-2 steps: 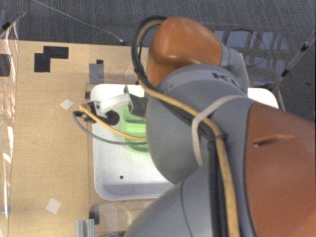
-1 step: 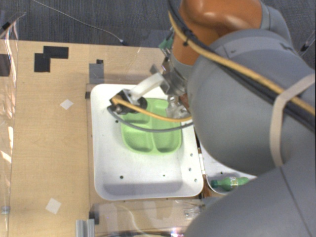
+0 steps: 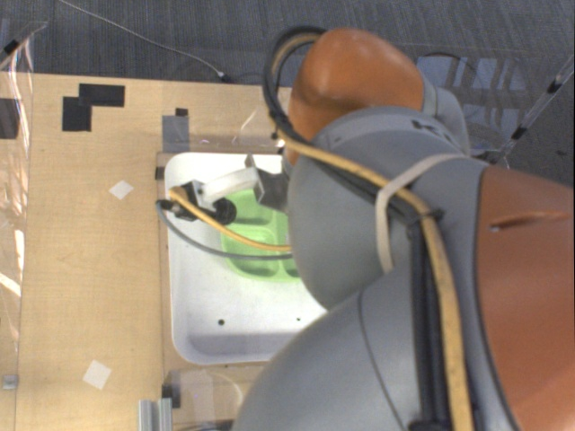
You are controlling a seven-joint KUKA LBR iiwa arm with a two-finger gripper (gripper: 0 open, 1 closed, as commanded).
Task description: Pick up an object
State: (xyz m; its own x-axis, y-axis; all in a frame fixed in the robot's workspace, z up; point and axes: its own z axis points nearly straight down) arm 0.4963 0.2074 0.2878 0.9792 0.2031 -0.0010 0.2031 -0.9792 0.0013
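A light green tray-like object (image 3: 259, 245) lies in the white bin (image 3: 193, 321), near its middle right, partly covered by the arm. The gripper (image 3: 269, 191) hangs over the bin's upper part, just above the green object's far edge, mostly hidden behind the grey wrist. I see nothing held between its fingers from here.
The large grey and orange arm (image 3: 404, 241) covers the right half of the view, including the second bin. The wooden bench (image 3: 81, 268) spreads to the left with black markers (image 3: 90, 104) and small white tags. Two small dark specks dot the bin floor.
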